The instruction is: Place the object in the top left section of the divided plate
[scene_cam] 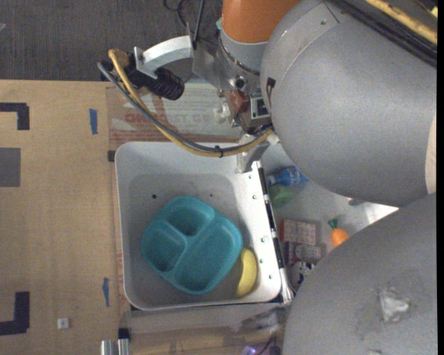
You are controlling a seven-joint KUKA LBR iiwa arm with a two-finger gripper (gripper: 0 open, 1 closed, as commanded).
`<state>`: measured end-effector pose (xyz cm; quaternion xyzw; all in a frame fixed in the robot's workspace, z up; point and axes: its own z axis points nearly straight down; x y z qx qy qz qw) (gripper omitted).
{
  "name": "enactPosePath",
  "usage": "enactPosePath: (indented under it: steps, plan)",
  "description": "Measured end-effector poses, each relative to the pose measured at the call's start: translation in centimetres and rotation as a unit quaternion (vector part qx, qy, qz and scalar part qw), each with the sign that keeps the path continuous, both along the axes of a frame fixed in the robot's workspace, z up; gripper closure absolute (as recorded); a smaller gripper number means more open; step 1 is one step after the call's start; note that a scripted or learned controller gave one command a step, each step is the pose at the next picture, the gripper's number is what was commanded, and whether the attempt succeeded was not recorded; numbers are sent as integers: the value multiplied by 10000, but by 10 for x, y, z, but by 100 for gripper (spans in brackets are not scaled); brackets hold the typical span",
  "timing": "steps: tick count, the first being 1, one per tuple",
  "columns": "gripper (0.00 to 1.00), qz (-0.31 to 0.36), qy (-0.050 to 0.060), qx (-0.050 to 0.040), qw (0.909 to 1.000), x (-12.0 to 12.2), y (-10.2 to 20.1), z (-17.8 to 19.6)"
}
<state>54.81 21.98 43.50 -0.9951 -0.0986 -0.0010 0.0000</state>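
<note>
I judge the yellow object (248,272), lying beside the teal divided plate (191,244) near the left bin's (132,208) front right corner, light, smooth and slippery; I would grip across its narrow middle. The gripper (236,111) hangs above the bin's far edge.

The grey arm (347,97) fills the upper right and lower right, its large rounded links bulking close to the camera, with the orange band (257,17) at the top edge just above the wrist. From the wrist, the arm's end reaches leftward along the top, carrying a white curved bracket (163,52), a black cylindrical fitting (163,84) and a loop of yellow and dark cables (173,139) that sags below it. The hand itself cannot be made out among these parts.
</note>
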Motion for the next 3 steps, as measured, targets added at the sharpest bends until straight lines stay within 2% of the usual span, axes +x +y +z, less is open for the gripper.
enactPosePath:
  steps: [1, 2, 3]
  plan:
    - [0, 1588, 29, -8, 9873, -29, -7, 0]
    - [0, -104, -12, 22, 9999, -64, -7, 2]
    - [0, 2447, 26, -14, 9696, -69, 5, 0]
